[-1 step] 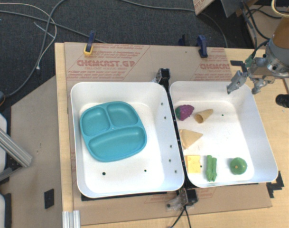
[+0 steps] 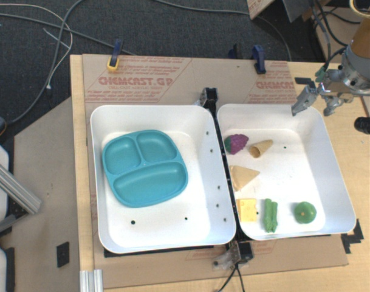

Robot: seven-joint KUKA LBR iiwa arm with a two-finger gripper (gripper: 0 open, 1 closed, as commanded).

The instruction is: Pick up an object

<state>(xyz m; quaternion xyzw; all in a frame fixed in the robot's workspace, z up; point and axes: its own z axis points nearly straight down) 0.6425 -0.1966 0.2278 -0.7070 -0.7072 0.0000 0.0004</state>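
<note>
Fingers [image 2: 319,100] hang spread and empty over the right bin's [image 2: 330,163] far rim, so dropping straight down probably just clips plastic.

Overhead slanted look at a brown cardboard-covered bench [image 2: 172,84] bearing two shallow white bins side by side. In the left white bin [image 2: 106,117]: a teal plastic divided plate [image 2: 145,168] with three compartments, lying flat near the middle. In the right white bin [image 2: 306,157]: a purple bunch of toy grapes [image 2: 236,143] just beside a small tan cone [image 2: 261,148]; below them a pale wedge of toy cheese [image 2: 243,176]; along the near edge a yellow square block [image 2: 247,210], a green elongated toy vegetable [image 2: 270,215] and a round green toy fruit [image 2: 305,213]. At upper right, a grey two-finger gripper [image 2: 319,102] hovering over the right bin's far corner, fingers spread apart with nothing between them. Blue clamps [image 2: 116,53] on the far edge of the bench.
</note>
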